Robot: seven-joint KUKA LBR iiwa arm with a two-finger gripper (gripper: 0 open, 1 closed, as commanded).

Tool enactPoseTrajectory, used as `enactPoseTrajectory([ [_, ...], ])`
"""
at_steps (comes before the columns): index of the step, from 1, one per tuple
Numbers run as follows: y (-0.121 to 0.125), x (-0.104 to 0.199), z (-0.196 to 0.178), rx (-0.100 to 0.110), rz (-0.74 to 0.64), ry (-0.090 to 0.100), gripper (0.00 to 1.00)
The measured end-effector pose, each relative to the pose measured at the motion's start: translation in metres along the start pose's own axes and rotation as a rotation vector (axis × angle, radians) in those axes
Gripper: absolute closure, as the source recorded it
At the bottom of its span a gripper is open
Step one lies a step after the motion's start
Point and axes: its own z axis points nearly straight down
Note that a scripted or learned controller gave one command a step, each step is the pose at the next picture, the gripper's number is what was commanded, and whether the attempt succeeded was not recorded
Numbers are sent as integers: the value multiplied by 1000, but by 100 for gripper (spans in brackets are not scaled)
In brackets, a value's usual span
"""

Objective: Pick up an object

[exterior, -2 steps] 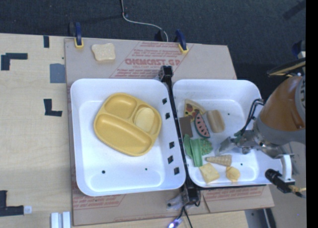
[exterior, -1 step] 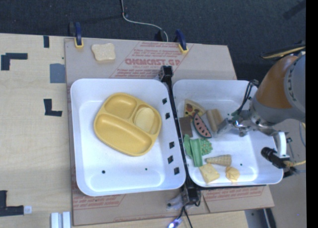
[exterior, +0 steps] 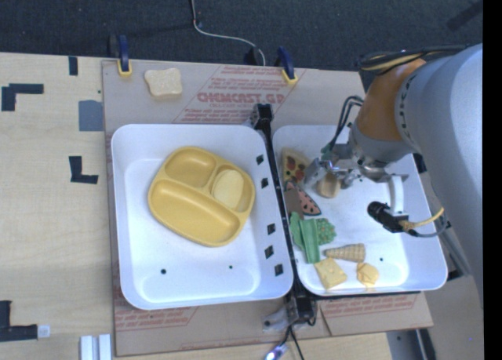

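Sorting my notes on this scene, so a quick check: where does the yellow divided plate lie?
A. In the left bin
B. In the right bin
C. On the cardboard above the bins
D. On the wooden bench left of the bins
A: the yellow divided plate lies flat inside the left bin.
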Motion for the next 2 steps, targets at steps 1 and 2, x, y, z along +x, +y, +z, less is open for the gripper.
enactPoseTrajectory([
  [1, -1, -3, -12, 1, 5, 2, 100],
  [2, -22, 85, -104, 0, 0, 3, 100],
])
